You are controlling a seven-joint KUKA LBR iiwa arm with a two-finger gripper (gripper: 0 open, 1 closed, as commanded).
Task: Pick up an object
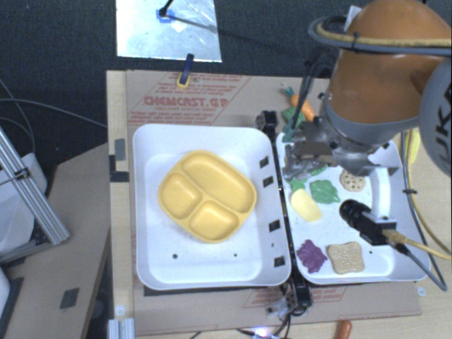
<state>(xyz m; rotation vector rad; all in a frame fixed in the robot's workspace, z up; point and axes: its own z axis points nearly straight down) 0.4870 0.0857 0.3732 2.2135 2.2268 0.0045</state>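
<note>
Camera view: the gripper point(305, 162) is lowered over the green leaf point(324, 191), grip state not discernible; a firm closing is judged needed next.

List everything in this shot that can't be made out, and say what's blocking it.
- Gripper: grip state unreadable, dark and blurred under the arm's orange band.
- Right bin: upper part hidden by the arm.
- Orange and green toy at the bin's top: partly covered by cables, shape unclear.
- Round cookie: upper edge tucked under the wrist.
- Orange item: cut off by the bottom edge.
</note>
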